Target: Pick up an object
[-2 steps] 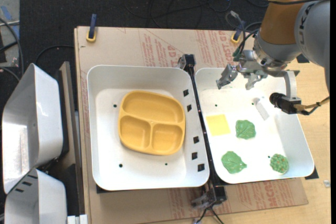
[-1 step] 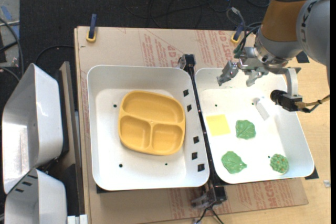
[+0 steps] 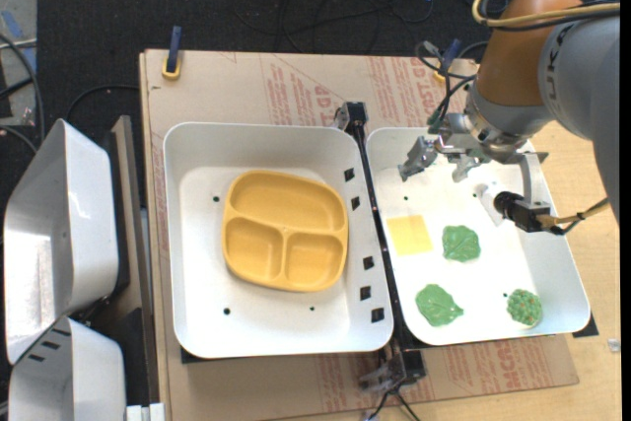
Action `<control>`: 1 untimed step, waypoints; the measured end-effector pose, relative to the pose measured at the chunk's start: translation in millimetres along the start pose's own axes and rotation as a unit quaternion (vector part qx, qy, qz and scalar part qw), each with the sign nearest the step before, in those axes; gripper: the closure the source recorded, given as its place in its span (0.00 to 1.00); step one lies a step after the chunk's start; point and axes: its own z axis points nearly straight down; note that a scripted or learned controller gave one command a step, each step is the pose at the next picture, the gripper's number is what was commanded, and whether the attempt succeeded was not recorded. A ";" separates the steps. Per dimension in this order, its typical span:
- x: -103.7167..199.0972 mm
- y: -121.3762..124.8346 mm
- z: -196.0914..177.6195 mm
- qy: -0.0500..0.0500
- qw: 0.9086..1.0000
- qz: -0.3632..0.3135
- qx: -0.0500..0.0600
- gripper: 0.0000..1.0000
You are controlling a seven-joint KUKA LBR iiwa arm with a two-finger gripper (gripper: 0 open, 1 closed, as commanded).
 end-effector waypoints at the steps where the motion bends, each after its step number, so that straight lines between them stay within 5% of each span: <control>1: -1.7 -7.0 60.0 0.000 1.000 0.000 0.000 0.00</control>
